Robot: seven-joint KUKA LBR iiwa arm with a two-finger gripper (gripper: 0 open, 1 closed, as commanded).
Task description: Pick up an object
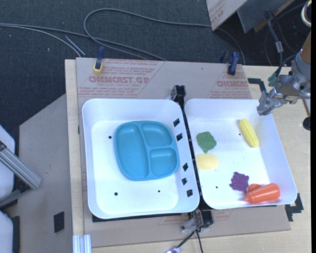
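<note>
Hanging over the top right corner of the right bin, the hand sits up high and holds nothing. I cannot tell if it is apart or together, because it is small and a bit blurry.

All the toys sit in the right bin, so I think the hand waits here to pick one. The yellow corn lies nearest, just below the hand. A green toy sits near the wall between the bins, and a yellow lemon lies right under it. A purple toy rests low in the bin, touching the orange carrot, which lies against the bottom wall. The corn is off by itself, so it looks like the easy one to grab. The carrot may be hard because it hugs the wall and the purple toy.

In the left bin lies a blue plate with three parts. It may be a place to put toys.

Both bins rest on a brown board on the counter. Clips hold the board still: a yellow and blue clip on the left and a blue clip on the right. Red letters on the board read "CHEMCAST GP". A box at the top has red writing too small to read.
</note>
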